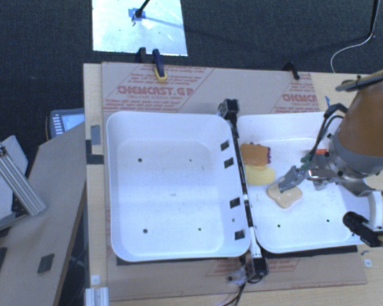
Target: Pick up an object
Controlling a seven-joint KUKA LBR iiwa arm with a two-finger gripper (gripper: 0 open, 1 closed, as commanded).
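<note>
Three small things lie in the right bin (319, 234). An orange-brown block (256, 153) sits near the bin's left wall. Just below it lies a pale yellow piece (260, 174). A tan, rounded piece (286, 198) lies a little further right and nearer the front. My gripper (289, 182) reaches in from the right and hangs over the upper edge of the tan piece, partly covering it. Whether it touches the tan piece cannot be made out.
The left bin (115, 190) stands beside the right one, with a black-clipped divider (236, 171) between them. The grey arm with its orange band (370, 123) covers the right bin's right side. A brown board (198, 85) lies under both bins.
</note>
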